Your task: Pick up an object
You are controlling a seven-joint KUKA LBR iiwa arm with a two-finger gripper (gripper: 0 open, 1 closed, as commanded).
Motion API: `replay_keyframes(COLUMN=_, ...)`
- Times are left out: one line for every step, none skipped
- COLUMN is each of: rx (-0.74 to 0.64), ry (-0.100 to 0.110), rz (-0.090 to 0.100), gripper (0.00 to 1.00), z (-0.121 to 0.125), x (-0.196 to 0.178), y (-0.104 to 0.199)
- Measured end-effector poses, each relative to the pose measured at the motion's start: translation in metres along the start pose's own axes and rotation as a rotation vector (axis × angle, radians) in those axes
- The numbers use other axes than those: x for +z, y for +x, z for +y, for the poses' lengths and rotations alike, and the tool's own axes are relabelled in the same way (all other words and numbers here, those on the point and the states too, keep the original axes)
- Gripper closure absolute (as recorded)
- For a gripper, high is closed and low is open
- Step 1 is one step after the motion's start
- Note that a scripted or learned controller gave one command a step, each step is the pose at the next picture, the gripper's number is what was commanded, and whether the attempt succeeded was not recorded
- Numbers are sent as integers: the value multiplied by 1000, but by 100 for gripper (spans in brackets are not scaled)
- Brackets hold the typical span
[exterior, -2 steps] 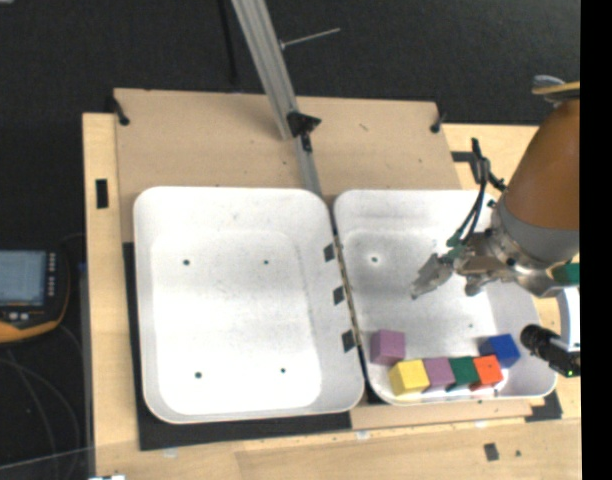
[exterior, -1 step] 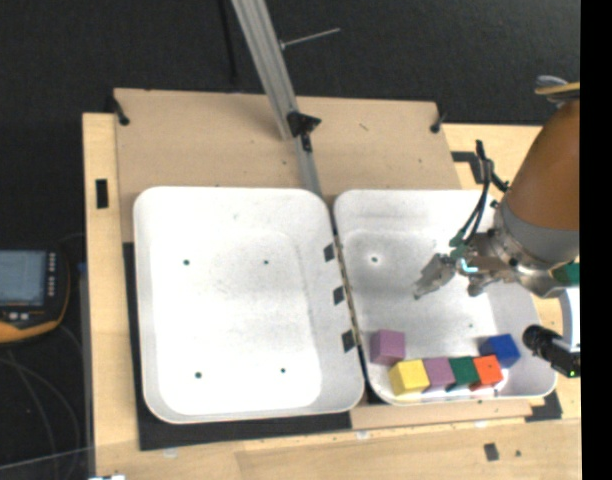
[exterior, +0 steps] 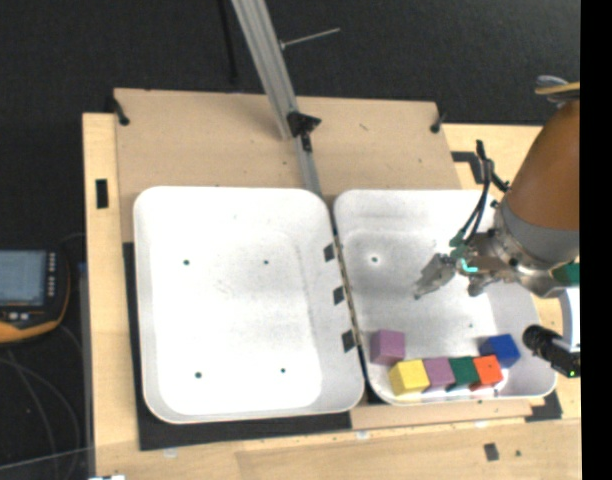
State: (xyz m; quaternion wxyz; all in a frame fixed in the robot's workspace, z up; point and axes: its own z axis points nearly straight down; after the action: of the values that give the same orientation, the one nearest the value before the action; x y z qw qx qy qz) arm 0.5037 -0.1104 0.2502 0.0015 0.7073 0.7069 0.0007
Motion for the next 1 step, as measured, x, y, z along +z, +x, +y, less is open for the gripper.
replay_keyframes(rx=1, ry=0, rz=0, gripper=0, z=0, x=0, y=0)
